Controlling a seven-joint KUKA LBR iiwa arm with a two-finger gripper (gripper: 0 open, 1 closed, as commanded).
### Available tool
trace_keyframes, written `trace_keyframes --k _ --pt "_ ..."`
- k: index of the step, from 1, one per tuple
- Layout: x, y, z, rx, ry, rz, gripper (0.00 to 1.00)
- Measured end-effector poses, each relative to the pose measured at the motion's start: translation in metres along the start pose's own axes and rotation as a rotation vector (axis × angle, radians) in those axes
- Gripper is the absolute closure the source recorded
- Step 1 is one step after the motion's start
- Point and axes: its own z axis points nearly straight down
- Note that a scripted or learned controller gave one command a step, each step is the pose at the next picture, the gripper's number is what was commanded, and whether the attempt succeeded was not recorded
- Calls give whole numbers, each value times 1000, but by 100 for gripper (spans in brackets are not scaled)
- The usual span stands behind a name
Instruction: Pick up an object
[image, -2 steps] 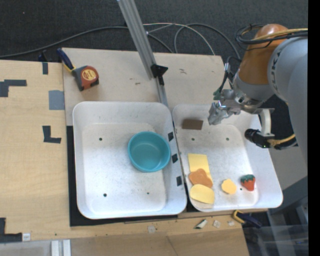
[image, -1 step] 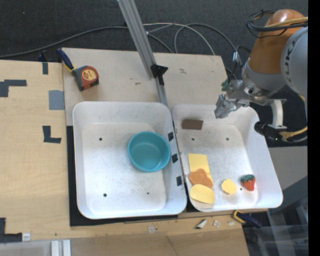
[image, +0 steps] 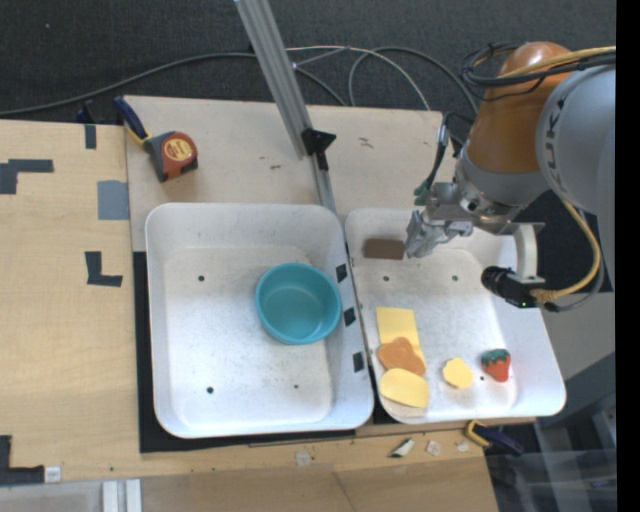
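My gripper (image: 420, 243) hangs over the far part of the right bin (image: 530, 405), just right of a small brown block (image: 381, 248) lying by the bin's far-left wall. Near the front of that bin lie a yellow square slice (image: 396, 324), an orange piece (image: 401, 355), a pale yellow oval (image: 404, 388), a small yellow round (image: 458, 374) and a red strawberry (image: 496, 364). A teal bowl (image: 297, 303) stands upright in the left bin (image: 180, 400). I see nothing between the gripper's fingers.
A slanted metal pole (image: 290, 100) rises behind the bins. A tape measure (image: 175, 152) lies on the bench at the far left. Black cables (image: 380, 70) run behind. A black fitting (image: 505, 283) on the arm overhangs the right bin.
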Motion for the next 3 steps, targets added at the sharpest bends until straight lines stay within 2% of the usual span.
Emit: trace_keyframes --k 2,3 --pt "108 -53 -9 1 2 -4 100" --pt "165 -71 6 2 1 -4 100"
